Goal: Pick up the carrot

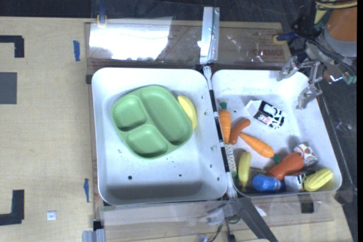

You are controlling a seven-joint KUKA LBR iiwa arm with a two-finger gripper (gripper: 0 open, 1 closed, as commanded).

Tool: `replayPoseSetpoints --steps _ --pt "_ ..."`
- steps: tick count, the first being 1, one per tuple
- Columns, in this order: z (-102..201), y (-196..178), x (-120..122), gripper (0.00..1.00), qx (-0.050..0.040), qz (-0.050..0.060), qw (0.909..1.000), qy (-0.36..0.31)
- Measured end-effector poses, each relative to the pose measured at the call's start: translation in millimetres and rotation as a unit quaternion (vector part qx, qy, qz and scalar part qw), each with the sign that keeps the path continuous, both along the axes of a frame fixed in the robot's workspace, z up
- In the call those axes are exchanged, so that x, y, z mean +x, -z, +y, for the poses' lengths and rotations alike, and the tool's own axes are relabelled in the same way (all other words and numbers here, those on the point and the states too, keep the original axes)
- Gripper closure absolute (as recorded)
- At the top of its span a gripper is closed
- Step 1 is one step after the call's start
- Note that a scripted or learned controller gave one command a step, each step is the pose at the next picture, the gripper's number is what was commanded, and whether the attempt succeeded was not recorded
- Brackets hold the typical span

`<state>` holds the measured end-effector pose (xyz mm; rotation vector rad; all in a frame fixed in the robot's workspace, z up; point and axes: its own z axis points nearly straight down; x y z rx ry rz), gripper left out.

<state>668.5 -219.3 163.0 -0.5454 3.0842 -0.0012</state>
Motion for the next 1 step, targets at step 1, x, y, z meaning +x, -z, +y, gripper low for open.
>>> replayPoseSetpoints --steps 1 --pt "10.5 26.5 -0.2 0.0 0.001 0.002 0.9989 0.048"
